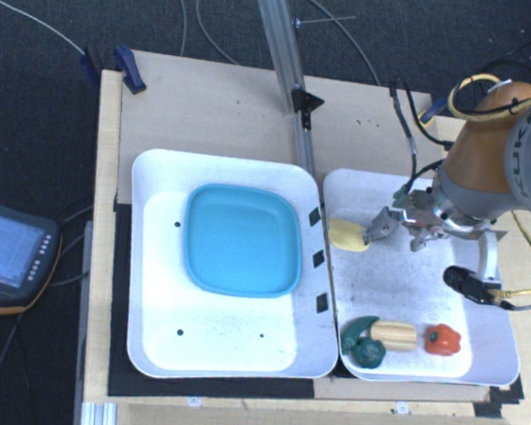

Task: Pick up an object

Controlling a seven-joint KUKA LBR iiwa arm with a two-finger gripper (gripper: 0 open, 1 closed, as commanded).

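- You see two white bins side by side on the desk: the left bin and the right bin.
- Your arm reaches in from the right and hangs over the far part of the right bin.
- The end effector sits just right of a pale yellow object, near the right bin's left wall.
- Its two fingers are spread apart, with nothing between them; the nearer finger tip is close to the yellow object, and you cannot tell whether it touches.
- Along the near edge of the right bin you find a row of three: a dark green item, a tan block just beside it, and a red tomato-like piece at the right.
- The left bin holds a blue tray, lying flat toward its far side.
- A handheld pendant lies on the floor left of the desk.
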